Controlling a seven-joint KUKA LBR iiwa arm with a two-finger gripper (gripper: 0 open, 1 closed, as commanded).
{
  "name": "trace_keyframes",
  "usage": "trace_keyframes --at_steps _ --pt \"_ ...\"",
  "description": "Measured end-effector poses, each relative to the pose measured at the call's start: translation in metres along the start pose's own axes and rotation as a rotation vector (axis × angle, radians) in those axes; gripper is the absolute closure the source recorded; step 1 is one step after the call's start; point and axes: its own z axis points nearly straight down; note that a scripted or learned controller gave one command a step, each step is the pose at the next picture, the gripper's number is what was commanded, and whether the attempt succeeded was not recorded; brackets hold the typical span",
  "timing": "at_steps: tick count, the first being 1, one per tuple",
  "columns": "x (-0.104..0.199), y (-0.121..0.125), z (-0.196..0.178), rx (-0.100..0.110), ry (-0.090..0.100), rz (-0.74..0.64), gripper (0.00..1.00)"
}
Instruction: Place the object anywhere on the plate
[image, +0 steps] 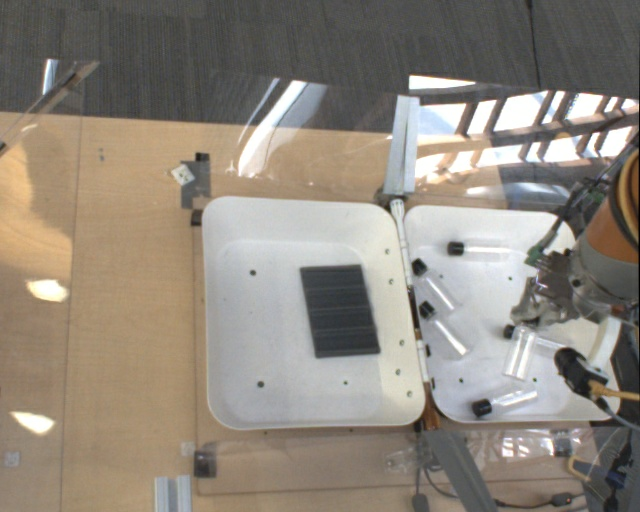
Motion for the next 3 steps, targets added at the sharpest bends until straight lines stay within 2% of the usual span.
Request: trace_keyframes --at_steps 1,2,3 --pt "0.108 -0.018 0.018 0.003 0.001 0.218 1.00" --pt "0.160 -0.027 0.015 0.002 0.001 -0.047 1.00" --pt "0.198 -0.057 0.017 0.002 0.002 -0.164 1.00"
